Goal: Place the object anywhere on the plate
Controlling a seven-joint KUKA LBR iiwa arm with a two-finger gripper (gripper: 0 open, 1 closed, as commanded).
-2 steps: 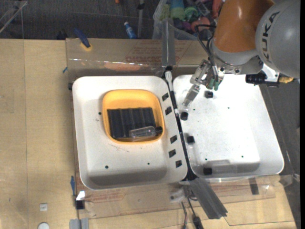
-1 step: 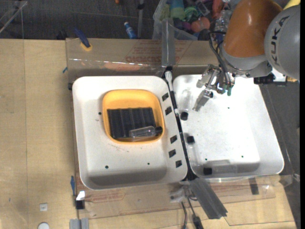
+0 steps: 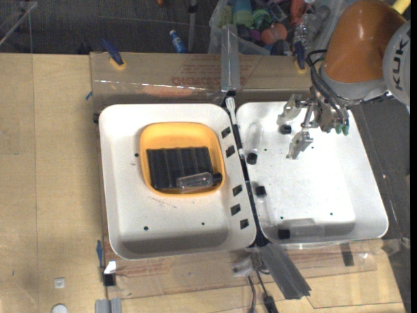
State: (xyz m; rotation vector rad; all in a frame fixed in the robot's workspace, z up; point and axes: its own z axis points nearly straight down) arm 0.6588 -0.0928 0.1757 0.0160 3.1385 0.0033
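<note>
A yellow plate [image 3: 147, 143] lies in the left bin [image 3: 124, 227]. On it rests a black ridged block [image 3: 174, 164], and a clear tube-like object [image 3: 195, 181] lies across the block's front right corner. My gripper [image 3: 292, 133] hangs over the back of the right bin [image 3: 365, 207], well to the right of the plate. Its fingers [image 3: 297, 146] look spread, with nothing between them. A faint clear item [image 3: 253, 135] seems to lie by the divider in the right bin.
A black-tabbed divider [image 3: 236, 168] runs between the two bins. The orange band of the arm [image 3: 355, 41] looms over the right bin's back corner. A tub of coloured toys [image 3: 273, 8] stands behind the bins.
</note>
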